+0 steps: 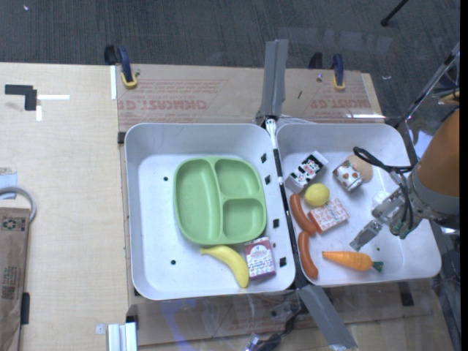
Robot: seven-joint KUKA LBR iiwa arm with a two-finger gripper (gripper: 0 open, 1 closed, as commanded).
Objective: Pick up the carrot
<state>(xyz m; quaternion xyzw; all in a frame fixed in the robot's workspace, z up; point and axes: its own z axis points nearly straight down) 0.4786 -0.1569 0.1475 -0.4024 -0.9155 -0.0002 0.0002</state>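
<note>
The carrot (349, 260) lies flat on the floor of the right bin (417, 269), near its front wall. It is a toy one, bright orange, thick at the left end and tapering toward a small green stub at the right, lying almost level with a slight downward slant to the right. Nothing touches it; the nearest sausage (308, 255) lies just to its left, red-orange and set more upright along the bin's left side, with a second sausage (303, 214) above that.

The arm (446, 168) comes in from the right, and its gripper (374, 228) hangs just above and to the right of the carrot, the metal fingers (364, 236) angled down-left toward it. From here the jaws look nearly closed with nothing between them, though I cannot tell for sure.

Also in the right bin are a lemon (316, 194), a pink carton (330, 215) touching it from below, a black-and-white milk carton (307, 170) and a small can (347, 175). The left bin (139, 218) carries a green 3-part plate (219, 199), a banana (228, 262) and a red box (259, 259) beside it. Both bins sit on the bench (58, 196).
</note>
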